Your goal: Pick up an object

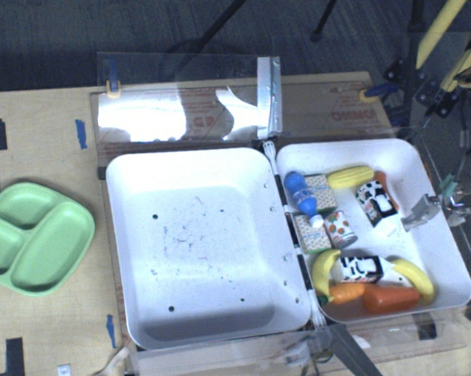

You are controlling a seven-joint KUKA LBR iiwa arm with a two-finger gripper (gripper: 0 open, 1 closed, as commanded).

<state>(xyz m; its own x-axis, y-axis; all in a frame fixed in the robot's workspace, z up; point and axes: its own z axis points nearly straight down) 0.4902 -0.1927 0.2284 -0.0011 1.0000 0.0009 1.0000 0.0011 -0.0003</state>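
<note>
My claw hovered at right bin's right edge; grip state unclear, cannot tell. Banana, carrot, bottle lay unlifted. Pick not done.

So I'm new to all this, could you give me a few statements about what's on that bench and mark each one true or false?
1. All the toys lie in the right bin. True.
2. The blue bottle sits in the left bin. False: it lies in the right bin, near the divider.
3. A green divided plate rests on the bench left of both bins. True.
4. The tool is over the left bin. False: it is at the right bin's right side.
5. A carrot lies near the right bin's front edge, beside a banana. True.
</note>
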